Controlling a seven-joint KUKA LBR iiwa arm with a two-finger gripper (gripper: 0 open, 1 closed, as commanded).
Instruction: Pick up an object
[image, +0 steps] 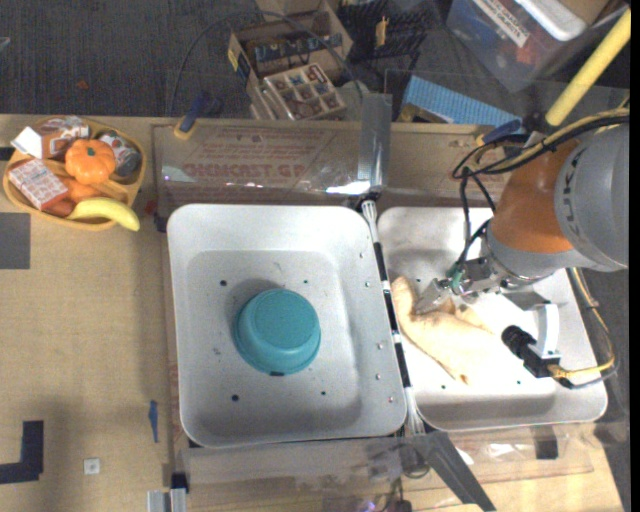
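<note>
A pale cream, floppy flat object (450, 338) lies in the right bin (520, 410), stretching from the bin's left wall toward its middle. My gripper (437, 297) is low over the upper left part of that object, at or very near its surface, with the grey and orange arm (545, 215) reaching in from the right. A teal bowl (278, 330) sits upside down in the middle of the left bin (200, 240), well apart from the gripper.
A black and white fitting (530, 343) with a yellow cable hangs by the arm over the right bin's right side. A basket of toy fruit (70, 175) with a banana (105, 212) stands at the bench's far left. Boxes and clutter lie behind the bins.
</note>
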